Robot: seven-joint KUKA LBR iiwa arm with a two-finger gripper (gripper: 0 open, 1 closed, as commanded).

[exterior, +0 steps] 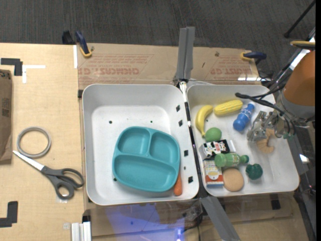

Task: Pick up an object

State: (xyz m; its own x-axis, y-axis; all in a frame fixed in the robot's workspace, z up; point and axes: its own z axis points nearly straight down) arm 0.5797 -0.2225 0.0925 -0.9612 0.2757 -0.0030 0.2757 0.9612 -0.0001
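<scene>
Nothing lifted yet. Gripper [262, 130] low in right bin [287, 185], beside blue bottle [243, 117], over a tan object [265, 145]; finger state impossible to tell. Grasp and lift remaining.

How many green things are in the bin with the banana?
3. A green round fruit sits just below the banana, a green bottle lies mid-bin, and a dark green piece sits right of it. Others may hide underneath.
</scene>
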